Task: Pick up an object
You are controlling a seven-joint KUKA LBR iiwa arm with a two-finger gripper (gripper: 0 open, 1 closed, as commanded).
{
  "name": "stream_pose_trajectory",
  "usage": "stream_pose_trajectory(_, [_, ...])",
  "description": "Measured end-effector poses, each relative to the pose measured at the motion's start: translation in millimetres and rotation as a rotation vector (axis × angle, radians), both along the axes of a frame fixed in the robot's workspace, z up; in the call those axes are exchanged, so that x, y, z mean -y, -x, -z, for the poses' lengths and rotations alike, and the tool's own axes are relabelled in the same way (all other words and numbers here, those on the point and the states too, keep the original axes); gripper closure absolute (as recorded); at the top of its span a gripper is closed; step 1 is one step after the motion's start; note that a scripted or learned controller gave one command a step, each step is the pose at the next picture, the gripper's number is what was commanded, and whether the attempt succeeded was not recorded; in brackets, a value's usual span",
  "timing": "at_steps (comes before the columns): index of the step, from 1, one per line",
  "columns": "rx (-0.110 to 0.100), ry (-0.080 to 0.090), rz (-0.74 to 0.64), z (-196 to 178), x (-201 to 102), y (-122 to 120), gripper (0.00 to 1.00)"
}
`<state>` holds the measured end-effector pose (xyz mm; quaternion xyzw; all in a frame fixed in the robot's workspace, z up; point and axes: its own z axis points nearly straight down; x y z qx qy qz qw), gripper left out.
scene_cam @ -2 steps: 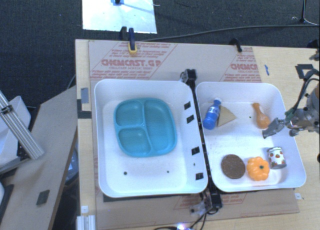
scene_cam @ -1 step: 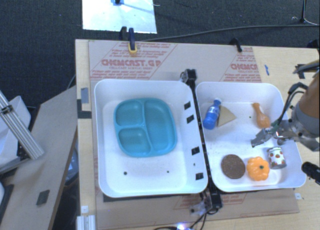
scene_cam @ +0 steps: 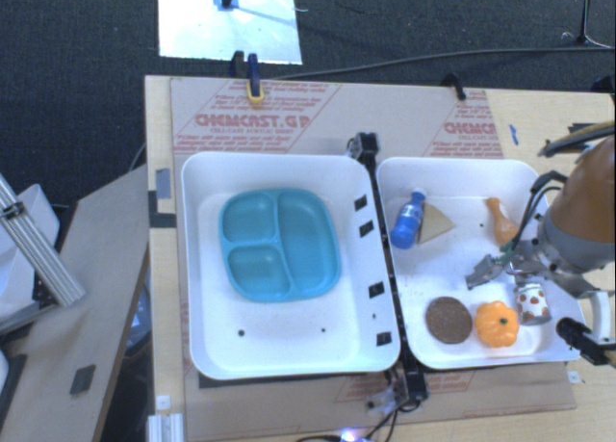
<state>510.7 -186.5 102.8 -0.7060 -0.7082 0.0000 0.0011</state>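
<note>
The arm [scene_cam: 587, 209] comes in from the right and is cut off by the edge, so just its orange band and grey wrist show; the pincer [scene_cam: 512, 274] hangs low over the right bin [scene_cam: 462, 172], and it is too blurry and small to tell if it is open or closed, or if it has hold of a thing.

Just under the pincer is a small white cup with dots [scene_cam: 532, 302] (partly hidden by the grey metal parts); the little orange pumpkin [scene_cam: 497, 324] sits right beside the cup, and the brown round disc [scene_cam: 449, 320] lies next to the pumpkin on its left.

Farther back in that bin a blue bottle [scene_cam: 408, 220] lies against a tan wedge [scene_cam: 435, 223]; an orange peg-like toy [scene_cam: 501, 221] lies near the arm, hard to make out.

The left bin [scene_cam: 207, 238] has a blue plate with three parts [scene_cam: 280, 244] in it; both bins rest on the tabletop [scene_cam: 318, 117].
</note>
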Motion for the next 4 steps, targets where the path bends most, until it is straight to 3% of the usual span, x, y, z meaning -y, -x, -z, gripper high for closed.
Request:
stream_pose_trajectory(1, [0.002, 0.001, 0.002, 19, 0, -1, 0.00])
stream_pose_trajectory(2, [0.005, 0.003, 0.002, 7, 0, -2, 1.00])
stream_pose_trajectory(4, [0.009, 0.005, -0.001, -96, 8, -3, 1.00])
